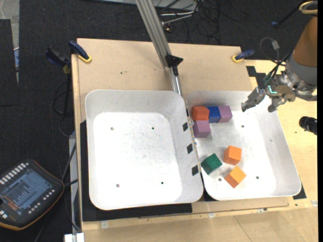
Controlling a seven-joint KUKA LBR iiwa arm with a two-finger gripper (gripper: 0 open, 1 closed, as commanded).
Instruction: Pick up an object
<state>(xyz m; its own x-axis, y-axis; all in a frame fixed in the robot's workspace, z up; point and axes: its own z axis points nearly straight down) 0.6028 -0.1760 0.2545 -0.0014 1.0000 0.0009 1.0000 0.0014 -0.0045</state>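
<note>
Hand (pixel 262 101) sits over the upper right rim of the right bin (pixel 275 150), at the end of the grey arm (pixel 303 59) that comes in from the right. Two fingers are spread apart with nothing between them: open, empty.

All blocks lie in the right bin; none has been lifted yet. Cluster in the upper left corner: red-orange block (pixel 200 113), blue block (pixel 214 113) and purple block (pixel 225 113) in a row, touching side to side, with a second purple block (pixel 201 128) just below the red-orange one. Further down, apart from each other: green block (pixel 211 163), orange block (pixel 232 154), and another orange block (pixel 235 176) nearest the lower rim.

Key relation: every block lies to the view's left of the hand and lower in the frame. Nearest is the purple block at the right end of the row, near the hand and almost level with it. Its right face is free; its left face is against the blue block.

Judgement: the loose orange and green blocks give clearance on all sides and look the easier grasp, though they call for a longer reach down-left. The left bin (pixel 101 150) plays no part in this pick.
</note>
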